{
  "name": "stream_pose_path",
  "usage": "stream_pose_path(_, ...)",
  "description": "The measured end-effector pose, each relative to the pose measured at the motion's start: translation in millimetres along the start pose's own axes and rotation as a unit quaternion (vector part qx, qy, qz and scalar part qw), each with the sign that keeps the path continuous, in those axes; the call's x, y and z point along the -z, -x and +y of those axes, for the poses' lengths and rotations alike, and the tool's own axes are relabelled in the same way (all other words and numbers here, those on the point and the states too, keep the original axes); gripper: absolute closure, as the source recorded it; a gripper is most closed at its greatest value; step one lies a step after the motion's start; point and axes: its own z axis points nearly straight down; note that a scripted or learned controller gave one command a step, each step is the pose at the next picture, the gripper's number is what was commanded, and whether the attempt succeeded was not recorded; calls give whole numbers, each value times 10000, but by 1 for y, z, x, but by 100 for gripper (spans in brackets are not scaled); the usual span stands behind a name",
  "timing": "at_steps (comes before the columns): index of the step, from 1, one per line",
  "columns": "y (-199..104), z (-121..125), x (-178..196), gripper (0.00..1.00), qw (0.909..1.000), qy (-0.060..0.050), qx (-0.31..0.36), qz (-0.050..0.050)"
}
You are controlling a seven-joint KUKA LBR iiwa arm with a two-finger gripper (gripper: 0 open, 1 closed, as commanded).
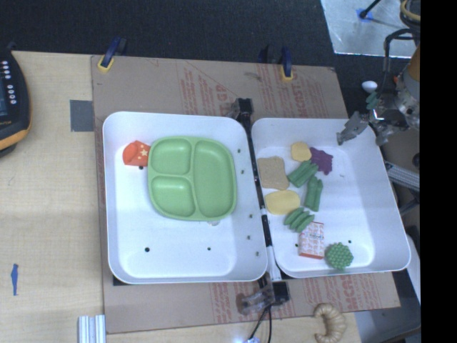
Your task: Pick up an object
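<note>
The hand (365, 126) hovers over the upper right rim of the right bin (371, 206); whether it is wide or narrow cannot be told. Nearest lies one purple piece (321, 160), at 8 o'clock from the hand, apart from it. Also in this bin: two yellow pieces (283, 201), one tan slice (272, 172), three green pods (303, 172), one green ball (338, 256), one packet (311, 239). The left bin (128, 256) holds one green divided plate (193, 178) and one red item (136, 153).

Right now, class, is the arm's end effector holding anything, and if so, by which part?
Nothing is held. The end effector hangs over the right bin's top right rim with no object at it; the toys lie on the bin floor.
</note>
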Motion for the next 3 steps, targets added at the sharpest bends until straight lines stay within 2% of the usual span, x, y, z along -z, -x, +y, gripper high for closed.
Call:
stream_pose_path(1, -9, 11, -138, 0, 10000, -44, 26, 11)
stream_pose_path(2, -57, 34, -129, 0, 10000, 14, 30, 0)
stream_pose_path(3, -34, 4, -130, 0, 10000, -19, -11, 1)
